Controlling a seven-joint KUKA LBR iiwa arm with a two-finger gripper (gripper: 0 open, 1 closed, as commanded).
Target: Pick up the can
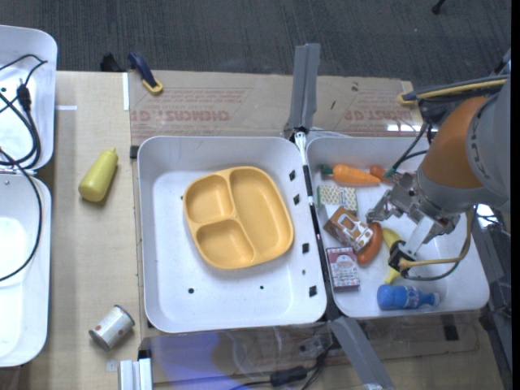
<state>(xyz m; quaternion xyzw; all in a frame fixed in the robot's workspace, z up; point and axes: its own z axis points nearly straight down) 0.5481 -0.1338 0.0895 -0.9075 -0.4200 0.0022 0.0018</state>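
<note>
One can [111,326] on bench [81,250] | one yellow plate [237,216] in left bin [166,250] | claw [385,210] over right bin [465,287], grip: cannot tell

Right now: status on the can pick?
End effector over right bin, by the snack box. Can on bench, off left bin near-left corner. That bin and its yellow divided plate sit between.

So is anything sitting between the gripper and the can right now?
Yes. The gripper is over the right bin; the can lies on the bench outside the left bin. That bin's walls and the yellow plate lie between them.
</note>
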